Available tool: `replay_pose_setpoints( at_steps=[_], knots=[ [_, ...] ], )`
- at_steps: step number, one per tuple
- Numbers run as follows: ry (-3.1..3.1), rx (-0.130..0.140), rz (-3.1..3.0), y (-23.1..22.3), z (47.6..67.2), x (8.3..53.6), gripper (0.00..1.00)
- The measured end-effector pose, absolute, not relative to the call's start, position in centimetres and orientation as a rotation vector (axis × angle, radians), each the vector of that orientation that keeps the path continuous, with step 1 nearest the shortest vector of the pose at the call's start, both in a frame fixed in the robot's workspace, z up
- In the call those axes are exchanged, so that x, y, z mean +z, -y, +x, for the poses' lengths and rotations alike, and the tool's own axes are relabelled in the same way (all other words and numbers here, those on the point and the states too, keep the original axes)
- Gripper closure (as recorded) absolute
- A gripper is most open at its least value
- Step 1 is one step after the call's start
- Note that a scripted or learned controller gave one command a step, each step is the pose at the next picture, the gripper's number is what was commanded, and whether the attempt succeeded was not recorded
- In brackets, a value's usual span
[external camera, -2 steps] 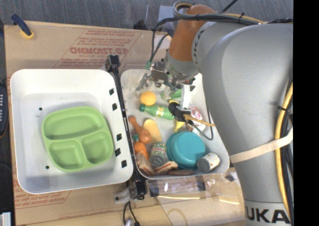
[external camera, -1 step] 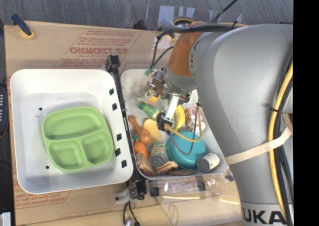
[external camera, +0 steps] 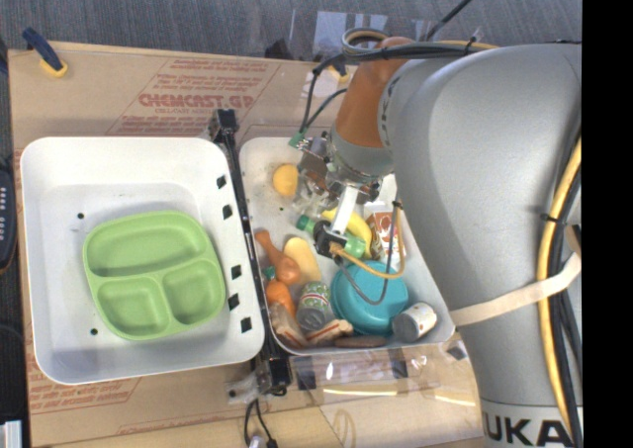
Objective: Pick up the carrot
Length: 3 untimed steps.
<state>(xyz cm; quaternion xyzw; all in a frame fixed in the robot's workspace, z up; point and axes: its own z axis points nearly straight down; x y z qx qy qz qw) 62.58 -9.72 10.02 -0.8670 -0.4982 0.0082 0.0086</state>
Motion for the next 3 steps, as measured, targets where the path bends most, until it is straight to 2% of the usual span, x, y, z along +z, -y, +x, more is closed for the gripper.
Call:
replay_pose_setpoints(
  at_steps=[1,2,3],
  knots=[
    [1.170,0.009,-2.906,0.3,53.3,19.3,1.00],
    [0.794,0.021,-3.036,-6.1,54.8,23.6,1.00],
    [0.483,0.020,-3.102,-10.9,51.4,24.4,1.00]
  ],
)
